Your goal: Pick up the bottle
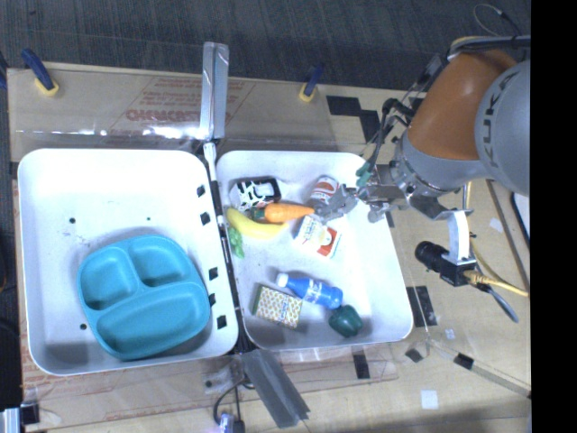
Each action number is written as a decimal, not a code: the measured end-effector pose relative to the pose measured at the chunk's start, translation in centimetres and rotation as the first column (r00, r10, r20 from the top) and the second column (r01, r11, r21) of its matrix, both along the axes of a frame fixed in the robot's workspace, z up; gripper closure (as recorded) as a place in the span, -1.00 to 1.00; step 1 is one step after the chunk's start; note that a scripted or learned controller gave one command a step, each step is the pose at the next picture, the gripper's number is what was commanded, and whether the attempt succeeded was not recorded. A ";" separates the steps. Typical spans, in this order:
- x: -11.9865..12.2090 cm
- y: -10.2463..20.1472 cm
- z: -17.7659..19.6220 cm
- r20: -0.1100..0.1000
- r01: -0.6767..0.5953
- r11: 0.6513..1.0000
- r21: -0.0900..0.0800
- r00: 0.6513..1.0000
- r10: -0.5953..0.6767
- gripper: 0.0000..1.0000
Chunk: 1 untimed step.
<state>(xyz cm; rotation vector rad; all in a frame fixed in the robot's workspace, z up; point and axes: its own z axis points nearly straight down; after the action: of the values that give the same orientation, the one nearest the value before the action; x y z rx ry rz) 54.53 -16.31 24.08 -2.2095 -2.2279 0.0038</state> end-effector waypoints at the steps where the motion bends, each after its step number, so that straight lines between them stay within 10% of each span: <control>1: 4.6 6.1 2.6 0.002 -0.148 0.989 -0.001 0.989 0.148 -1.00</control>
<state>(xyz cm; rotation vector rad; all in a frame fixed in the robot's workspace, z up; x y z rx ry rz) 59.17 -10.25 26.69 -2.0394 -2.3878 0.0024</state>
